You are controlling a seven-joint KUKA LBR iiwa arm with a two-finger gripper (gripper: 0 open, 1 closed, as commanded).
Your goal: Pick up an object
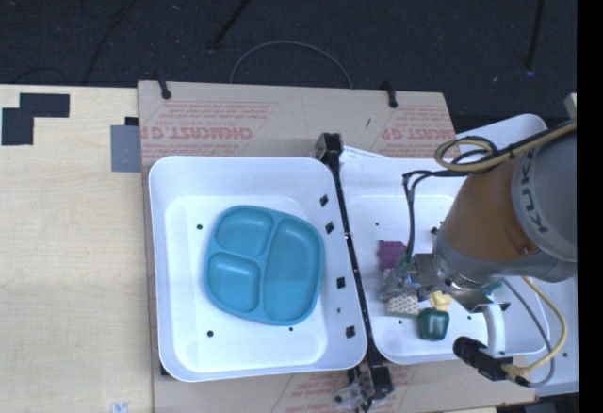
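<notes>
Camera view from above the bench showed two shallow white bins side by side on a brown cardboard sheet (283, 119). A blue plastic plate with three compartments (264, 263) lay flat near the middle of the left white bin (179, 204). The grey arm with the orange band (509, 213) reached in from the right and hung low over the right white bin (367, 185). Its two-finger gripper (407, 284) sat close above the bin floor among a small cluster of objects. A small purple block (390, 254) lay just beside the gripper on its upper left. A pale cream mesh-patterned piece (403, 305) lay right below it, and a small dark green cup-shaped object (433, 324) with a yellow piece (440, 299) at its top edge sat just to the right of that. Whether the gripper was clamped on anything could not be told, since the wrist hid that part.
</notes>
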